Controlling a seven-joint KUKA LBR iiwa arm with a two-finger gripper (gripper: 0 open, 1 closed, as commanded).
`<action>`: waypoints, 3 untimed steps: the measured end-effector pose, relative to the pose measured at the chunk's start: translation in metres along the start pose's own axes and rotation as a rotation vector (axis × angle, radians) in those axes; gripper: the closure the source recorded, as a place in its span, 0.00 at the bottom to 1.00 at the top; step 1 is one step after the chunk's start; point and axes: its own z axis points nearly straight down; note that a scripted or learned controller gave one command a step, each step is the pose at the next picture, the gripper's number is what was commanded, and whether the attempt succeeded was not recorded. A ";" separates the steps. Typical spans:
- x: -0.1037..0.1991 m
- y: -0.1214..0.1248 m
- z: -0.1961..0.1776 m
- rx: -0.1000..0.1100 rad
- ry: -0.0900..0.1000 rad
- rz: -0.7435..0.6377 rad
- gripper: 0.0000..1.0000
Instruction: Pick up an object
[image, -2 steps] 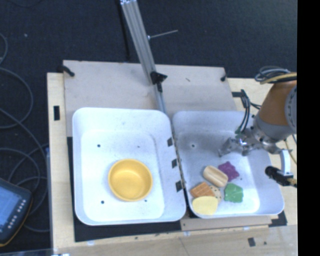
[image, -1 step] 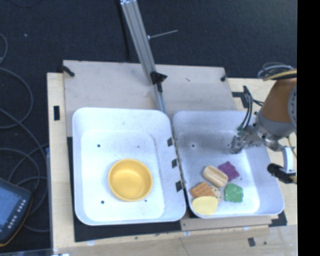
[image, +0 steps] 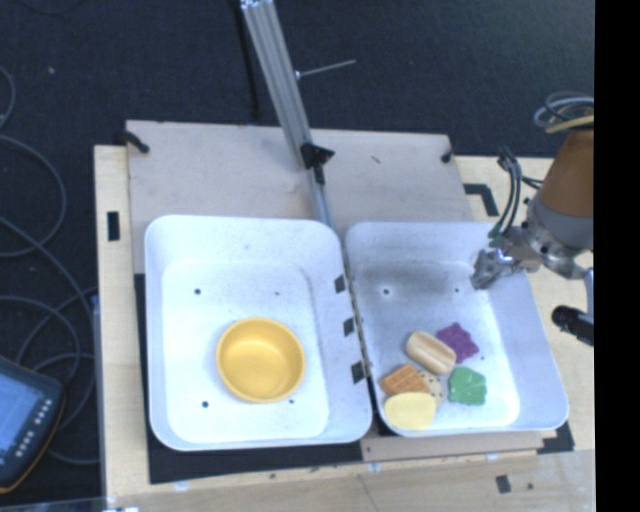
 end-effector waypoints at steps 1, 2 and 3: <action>-0.007 -0.007 -0.056 -0.003 -0.002 0.003 1.00; -0.008 -0.005 -0.092 -0.002 0.000 -0.001 1.00; 0.038 -0.009 -0.081 0.003 0.000 -0.002 1.00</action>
